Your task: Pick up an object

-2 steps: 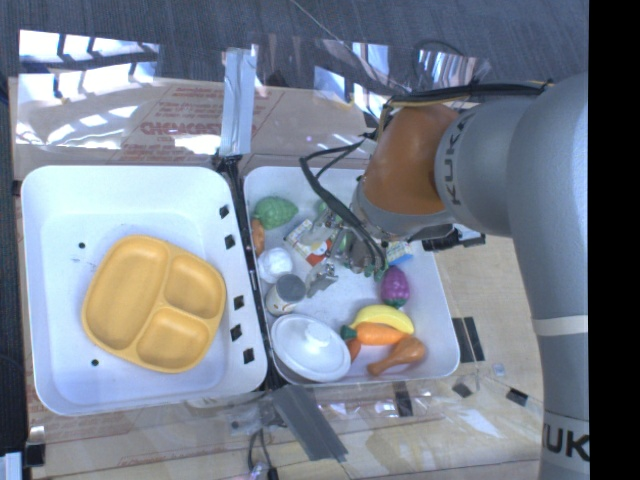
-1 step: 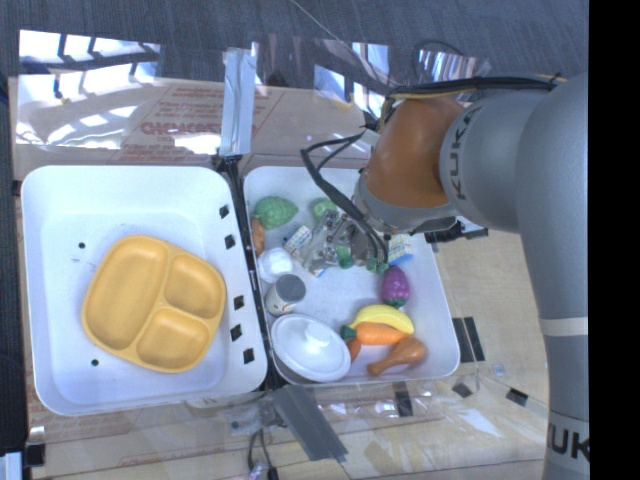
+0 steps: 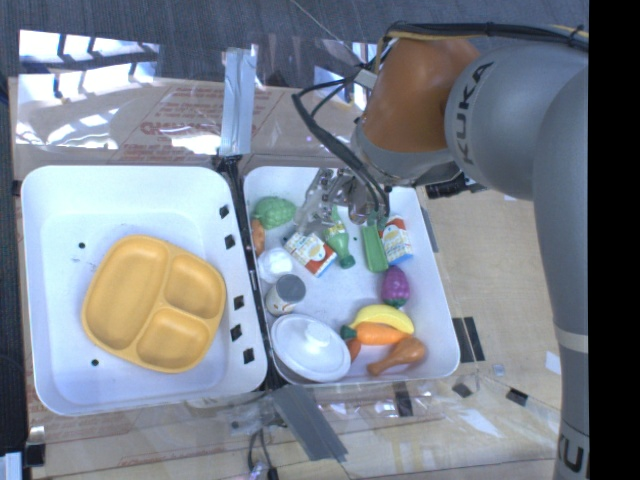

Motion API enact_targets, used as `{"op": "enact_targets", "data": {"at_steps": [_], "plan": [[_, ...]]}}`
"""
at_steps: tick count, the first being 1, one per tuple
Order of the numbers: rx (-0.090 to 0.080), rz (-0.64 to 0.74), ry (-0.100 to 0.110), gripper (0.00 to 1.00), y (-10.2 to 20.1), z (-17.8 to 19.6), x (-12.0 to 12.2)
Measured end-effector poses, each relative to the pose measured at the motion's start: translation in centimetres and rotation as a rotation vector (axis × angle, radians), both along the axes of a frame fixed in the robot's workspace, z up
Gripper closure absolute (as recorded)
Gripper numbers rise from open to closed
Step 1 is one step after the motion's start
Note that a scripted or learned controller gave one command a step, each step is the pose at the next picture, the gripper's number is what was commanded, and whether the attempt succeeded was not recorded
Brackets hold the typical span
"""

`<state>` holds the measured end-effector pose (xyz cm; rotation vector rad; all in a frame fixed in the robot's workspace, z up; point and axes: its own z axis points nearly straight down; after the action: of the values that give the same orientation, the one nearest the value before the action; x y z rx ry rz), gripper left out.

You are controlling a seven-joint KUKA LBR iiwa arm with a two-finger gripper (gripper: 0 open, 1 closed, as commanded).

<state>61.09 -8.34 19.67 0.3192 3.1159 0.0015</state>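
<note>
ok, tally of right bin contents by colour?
Green: 3 – leafy vegetable, bottle, long vegetable
Yellow: 1 – banana
Orange: 1 – carrot
Purple: 1 – purple fruit
Brown: 1 – drumstick
White: 1 – bowl
Total: 8 clearly identifiable

The gripper [image 3: 330, 200] hangs over the right bin [image 3: 432, 268] of toy food, yellow tray [image 3: 152, 302] in the left bin [image 3: 40, 268].

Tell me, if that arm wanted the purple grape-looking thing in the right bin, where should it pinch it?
Probably across the round middle of the purple fruit, coming straight down from above. It lies alone on the bin floor, with bare white to its left and a small gap from the banana below it, so one finger could drop on each side. The bin wall at its right leaves less room.
</note>
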Motion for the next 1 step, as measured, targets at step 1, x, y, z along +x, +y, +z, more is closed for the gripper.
{"op": "enact_targets", "data": {"at_steps": [1], "plan": [[0.000, 0.028, 0.009, 1.00, -0.46, -0.45, -9.22]]}}
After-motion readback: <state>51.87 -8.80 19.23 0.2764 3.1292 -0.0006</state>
